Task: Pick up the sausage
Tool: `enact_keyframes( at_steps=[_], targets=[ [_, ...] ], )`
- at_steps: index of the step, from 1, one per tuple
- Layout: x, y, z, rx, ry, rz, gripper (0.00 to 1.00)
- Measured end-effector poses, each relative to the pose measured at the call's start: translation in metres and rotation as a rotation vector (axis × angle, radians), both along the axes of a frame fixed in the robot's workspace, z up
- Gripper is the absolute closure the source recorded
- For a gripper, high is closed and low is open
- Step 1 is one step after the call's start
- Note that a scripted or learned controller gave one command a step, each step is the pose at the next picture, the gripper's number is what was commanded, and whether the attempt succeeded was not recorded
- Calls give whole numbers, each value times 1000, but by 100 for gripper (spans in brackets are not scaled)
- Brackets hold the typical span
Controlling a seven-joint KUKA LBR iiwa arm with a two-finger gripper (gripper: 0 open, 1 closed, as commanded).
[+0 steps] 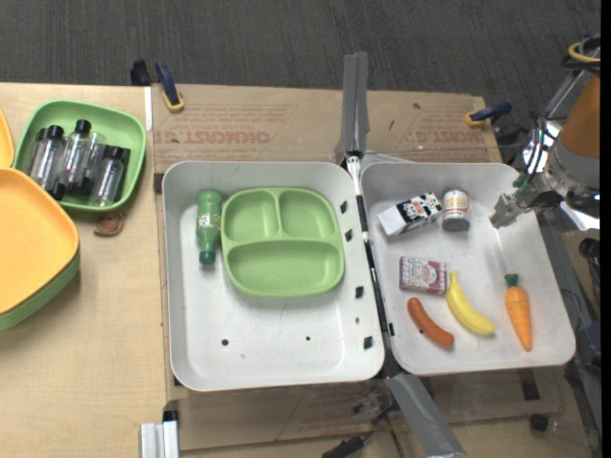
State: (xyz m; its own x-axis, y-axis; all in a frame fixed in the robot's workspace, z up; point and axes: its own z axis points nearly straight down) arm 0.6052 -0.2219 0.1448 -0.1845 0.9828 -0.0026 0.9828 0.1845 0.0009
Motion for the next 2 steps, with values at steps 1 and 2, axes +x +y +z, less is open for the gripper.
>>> enact_keyframes(
  at_steps=[1,2],
  targets=[
    [-39,0,-53,2,2,183,100],
    [-81,0,-53,2,2,358,100]
  ],
)
